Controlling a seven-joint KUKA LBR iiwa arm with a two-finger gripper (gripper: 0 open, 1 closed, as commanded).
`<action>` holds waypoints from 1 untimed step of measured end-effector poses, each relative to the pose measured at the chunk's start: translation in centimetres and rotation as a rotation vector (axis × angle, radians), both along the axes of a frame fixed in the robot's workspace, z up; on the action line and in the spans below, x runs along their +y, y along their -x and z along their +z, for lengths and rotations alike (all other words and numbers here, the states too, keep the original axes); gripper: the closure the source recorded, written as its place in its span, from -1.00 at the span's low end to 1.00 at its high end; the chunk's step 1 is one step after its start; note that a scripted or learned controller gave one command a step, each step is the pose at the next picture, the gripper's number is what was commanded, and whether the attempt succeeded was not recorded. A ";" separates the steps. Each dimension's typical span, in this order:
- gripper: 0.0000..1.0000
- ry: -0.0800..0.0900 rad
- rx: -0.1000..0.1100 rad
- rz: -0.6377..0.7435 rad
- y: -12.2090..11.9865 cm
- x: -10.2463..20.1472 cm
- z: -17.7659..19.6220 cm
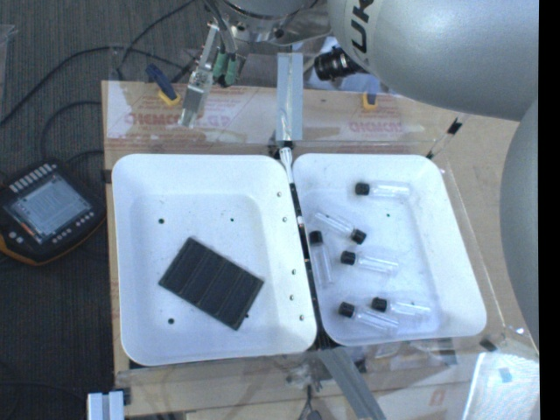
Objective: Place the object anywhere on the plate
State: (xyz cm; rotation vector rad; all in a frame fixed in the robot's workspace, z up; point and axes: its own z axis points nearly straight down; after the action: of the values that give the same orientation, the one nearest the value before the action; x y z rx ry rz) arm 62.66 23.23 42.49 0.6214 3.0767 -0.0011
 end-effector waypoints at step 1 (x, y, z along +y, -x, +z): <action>1.00 -0.002 0.000 0.716 -2.0 0.1 0.9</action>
State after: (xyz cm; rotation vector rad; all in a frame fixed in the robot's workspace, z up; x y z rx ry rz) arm 64.63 23.31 43.35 -0.4965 3.0993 0.0033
